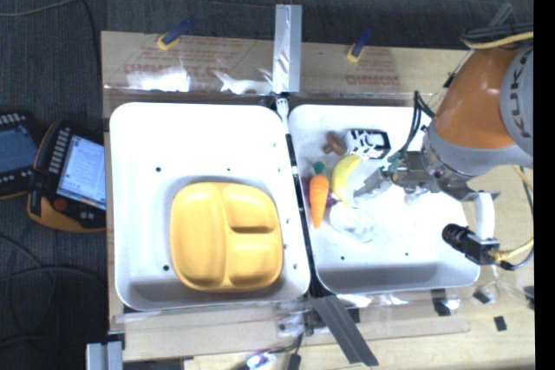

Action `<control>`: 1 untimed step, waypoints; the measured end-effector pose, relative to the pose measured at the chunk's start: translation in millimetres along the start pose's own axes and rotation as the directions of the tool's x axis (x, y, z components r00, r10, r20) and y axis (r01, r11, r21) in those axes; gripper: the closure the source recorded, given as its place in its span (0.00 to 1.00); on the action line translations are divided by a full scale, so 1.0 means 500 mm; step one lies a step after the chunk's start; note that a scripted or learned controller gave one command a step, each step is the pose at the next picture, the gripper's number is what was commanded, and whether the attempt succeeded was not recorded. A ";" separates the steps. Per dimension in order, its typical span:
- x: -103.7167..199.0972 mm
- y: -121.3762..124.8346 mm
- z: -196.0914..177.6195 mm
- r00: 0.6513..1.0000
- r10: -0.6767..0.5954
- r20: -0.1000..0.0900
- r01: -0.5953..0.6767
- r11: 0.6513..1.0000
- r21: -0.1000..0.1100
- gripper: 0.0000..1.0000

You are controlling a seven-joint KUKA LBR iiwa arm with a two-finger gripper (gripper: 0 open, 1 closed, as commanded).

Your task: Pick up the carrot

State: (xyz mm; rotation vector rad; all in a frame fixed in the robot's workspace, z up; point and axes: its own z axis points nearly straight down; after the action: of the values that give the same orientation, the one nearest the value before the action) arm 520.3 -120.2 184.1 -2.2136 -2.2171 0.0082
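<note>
- Orange carrot (pixel 318 198) lies in the right bin (pixel 408 273), close against that bin's left wall, its green top pointing toward the far edge of the counter (pixel 416 69) and its tip toward the near edge.
- Just to its right, and touching or very nearly so, sits a yellow banana (pixel 345 174); beyond the banana, toward the far left corner of the bin, I see a small brown piece (pixel 333 139) and a black-and-white object (pixel 368 141).
- Reaching in from the right, the grey and orange arm (pixel 481 113) has its tool (pixel 375 180) low over the middle of the right bin, beside the banana and a little apart from the carrot. Nothing sits between the fingers that I can make out; whether they are spread or closed I cannot tell.
- By my reckoning this is the approach step: the carrot is not yet grasped and rests on the bin floor.
- Next, I'd judge, the tool has to shift further toward the left wall and settle squarely over the carrot before closing.
- Trouble, as I see it: the banana crowds one side and the bin wall the other, so there is little room for the fingers, and a careless closing could catch the banana instead.
- Over in the left bin (pixel 147 134) a yellow divided tray (pixel 227 234) sits well clear of all this.
</note>
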 end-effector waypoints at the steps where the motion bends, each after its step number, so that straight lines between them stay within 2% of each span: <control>1: 0.131 0.089 0.008 0.986 -0.168 0.003 0.168 0.986 0.000 0.00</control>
State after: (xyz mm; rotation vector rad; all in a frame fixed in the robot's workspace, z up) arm 564.6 -54.8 179.7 -2.0197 -2.3972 0.0094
